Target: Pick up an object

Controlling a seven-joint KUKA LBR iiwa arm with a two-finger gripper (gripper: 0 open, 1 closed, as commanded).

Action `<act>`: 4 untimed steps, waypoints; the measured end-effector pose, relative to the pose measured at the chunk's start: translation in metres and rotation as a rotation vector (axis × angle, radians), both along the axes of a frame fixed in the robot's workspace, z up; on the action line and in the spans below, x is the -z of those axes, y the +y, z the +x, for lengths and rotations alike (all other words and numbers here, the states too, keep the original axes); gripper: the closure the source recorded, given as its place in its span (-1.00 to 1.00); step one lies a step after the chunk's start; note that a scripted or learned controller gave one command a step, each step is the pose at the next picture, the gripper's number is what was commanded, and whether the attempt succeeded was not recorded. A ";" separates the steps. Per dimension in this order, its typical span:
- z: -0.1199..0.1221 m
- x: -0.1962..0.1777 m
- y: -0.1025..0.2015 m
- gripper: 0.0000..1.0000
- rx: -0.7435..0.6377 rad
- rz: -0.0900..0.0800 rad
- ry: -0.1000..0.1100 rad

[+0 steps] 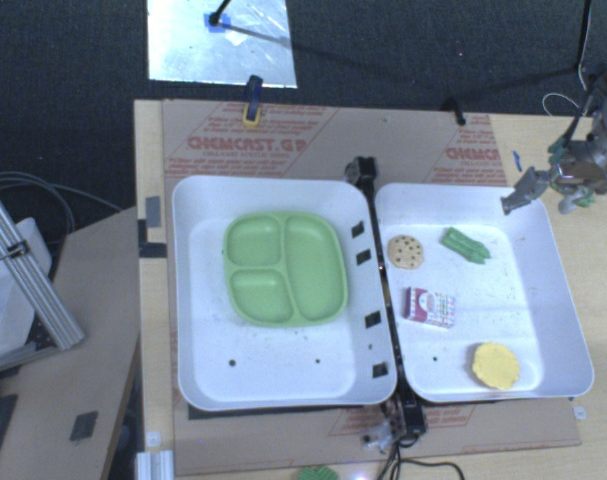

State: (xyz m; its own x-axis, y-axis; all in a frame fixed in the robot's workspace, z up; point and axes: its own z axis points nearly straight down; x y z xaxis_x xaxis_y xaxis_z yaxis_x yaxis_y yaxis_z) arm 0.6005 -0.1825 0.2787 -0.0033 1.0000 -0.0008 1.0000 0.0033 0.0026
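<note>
The right bin (553,268) holds a round cookie (405,251), a green pod-shaped piece (466,245), a small pink and white carton (428,307) and a yellow round piece (495,365). My gripper (524,190) hovers over the bin's far right corner, well above and to the right of the green piece. Nothing shows between its fingers. The arm enters from the right edge.
The left bin (198,268) holds a green divided plate (285,268). A black hinge strip (375,268) runs between the bins. A foil sheet (221,28) lies beyond the bench, and a yellow clamp (252,103) sits at the far edge.
</note>
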 end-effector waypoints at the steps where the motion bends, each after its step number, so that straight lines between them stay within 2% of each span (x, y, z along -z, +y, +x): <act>1: 0.005 0.111 0.049 -1.00 -0.005 0.004 0.008; 2: 0.028 0.199 0.021 -1.00 0.003 0.000 0.004; 3: 0.029 0.183 0.022 1.00 0.002 0.000 -0.001; 4: -0.006 0.064 0.084 1.00 -0.006 0.002 -0.007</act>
